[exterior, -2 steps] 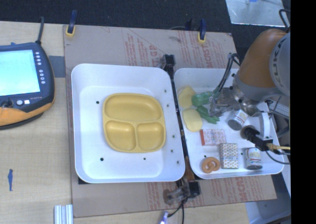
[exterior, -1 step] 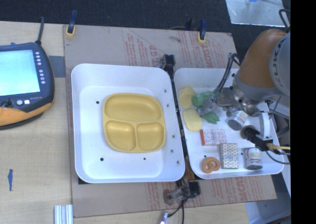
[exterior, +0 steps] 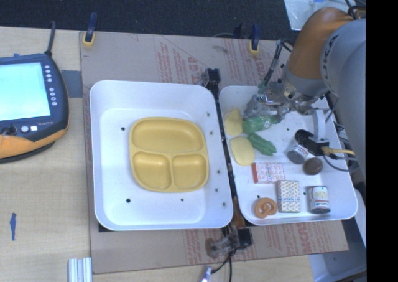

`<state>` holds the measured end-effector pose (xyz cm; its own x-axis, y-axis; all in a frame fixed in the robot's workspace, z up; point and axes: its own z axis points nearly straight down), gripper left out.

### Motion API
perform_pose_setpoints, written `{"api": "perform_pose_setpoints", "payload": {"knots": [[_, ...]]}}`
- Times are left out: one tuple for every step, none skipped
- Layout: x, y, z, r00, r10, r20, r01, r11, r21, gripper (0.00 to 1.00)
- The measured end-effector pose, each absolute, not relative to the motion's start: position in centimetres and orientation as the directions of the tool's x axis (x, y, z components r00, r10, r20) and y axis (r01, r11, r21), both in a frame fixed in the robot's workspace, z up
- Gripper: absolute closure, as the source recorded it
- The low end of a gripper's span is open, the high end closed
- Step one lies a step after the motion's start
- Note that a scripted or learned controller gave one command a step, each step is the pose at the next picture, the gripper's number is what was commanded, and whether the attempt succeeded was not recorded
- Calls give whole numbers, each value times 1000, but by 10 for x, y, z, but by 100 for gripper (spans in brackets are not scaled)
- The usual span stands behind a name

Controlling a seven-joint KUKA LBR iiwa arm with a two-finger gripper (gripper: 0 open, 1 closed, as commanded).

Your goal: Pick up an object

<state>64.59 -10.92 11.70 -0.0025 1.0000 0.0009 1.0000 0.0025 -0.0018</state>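
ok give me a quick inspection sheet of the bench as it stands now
surface: wooden bench with a brown board under two white bins, left bin and right bin
job's things: right bin holds two pale yellow pieces, a green item, a doughnut, a small can, a checked packet, a red-print card, a dark round piece
clutter: yellow divided tray in the left bin
grippers: pincer low over the right bin's far end, by the green item; nothing seen held
cables: cable by the arm
surroundings: control pendant at left, blue clamps on the board's far edge
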Motion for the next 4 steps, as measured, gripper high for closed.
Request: {"api": "perform_pose_setpoints", "payload": {"knots": [[633, -94, 105, -4, 1000, 0, 1000, 4, -4, 0], [656, -94, 94, -2, 1000, 0, 1000, 2, -8, 0], [657, -132, 93, -2, 1000, -1, 1000, 2, 1, 0], [656, -103, 92, -4, 1000, 1, 1000, 4, -4, 0]]}}
